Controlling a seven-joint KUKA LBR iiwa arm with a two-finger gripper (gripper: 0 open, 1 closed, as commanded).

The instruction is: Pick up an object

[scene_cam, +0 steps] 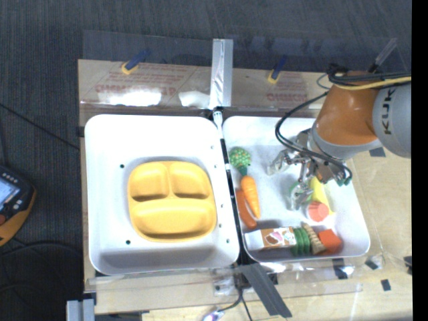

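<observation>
Brown rectangular carton [277, 237] lies along the right white bin [358, 236] front wall; gripper [299, 172] (fingers spread apart) hovers beside an orange plastic carrot [250, 191].

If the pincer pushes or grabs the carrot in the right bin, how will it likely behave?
The carrot looks like moulded toy plastic, so probably stiff and light. Its tapered round body may roll or slip. It lies near the bin wall, which could crowd a grasp.

The arm [361, 116] reaches in, gripper [294, 172] pointing down.
</observation>
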